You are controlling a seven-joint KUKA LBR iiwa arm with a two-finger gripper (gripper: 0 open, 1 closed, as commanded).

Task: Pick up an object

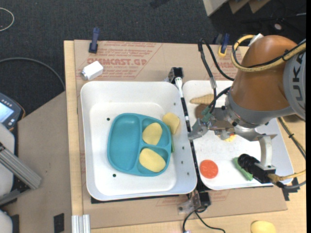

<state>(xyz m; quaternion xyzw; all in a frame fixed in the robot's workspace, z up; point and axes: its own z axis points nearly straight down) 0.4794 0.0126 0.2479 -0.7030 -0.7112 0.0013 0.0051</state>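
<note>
Nothing is lifted yet, I'd say. An orange disc [209, 168] lies on the near side of the tool [201, 128], with a green piece [241, 164] also nearer than the tool, off to the right. The tool hangs low over the right bin [221, 153]; I cannot tell whether it is apart or together. A tan cone [200, 100] lies just beyond the tool. Grasp and lift remain.
</note>
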